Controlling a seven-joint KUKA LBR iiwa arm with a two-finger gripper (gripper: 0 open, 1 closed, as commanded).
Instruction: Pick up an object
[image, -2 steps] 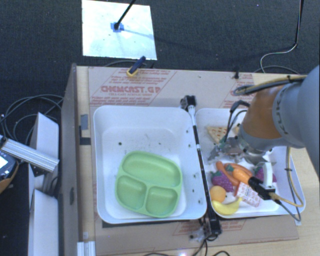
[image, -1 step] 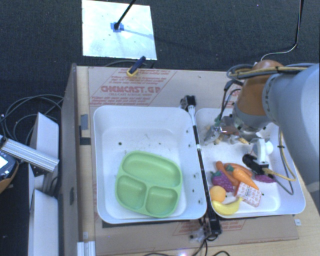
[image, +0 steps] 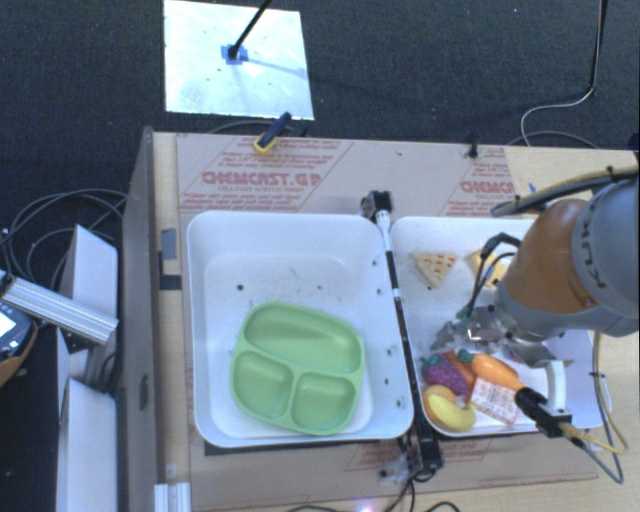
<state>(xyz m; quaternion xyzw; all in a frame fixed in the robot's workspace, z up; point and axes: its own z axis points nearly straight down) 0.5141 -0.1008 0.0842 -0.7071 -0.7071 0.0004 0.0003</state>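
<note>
the arm (image: 570, 270) bends in from the right, pincer (image: 478, 332) low over the right bin's (image: 455, 232) toys (image: 462, 385), grip unclear.

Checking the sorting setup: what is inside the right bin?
The right bin holds a waffle wedge, purple grapes, a carrot and a yellow piece. The arm covers the rest.

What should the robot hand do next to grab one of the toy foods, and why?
Probably sink straight down a little. The gripper hangs in the right bin just above the pile of toys: purple grapes, carrot and banana. Nothing shows between its fingers yet.
</note>
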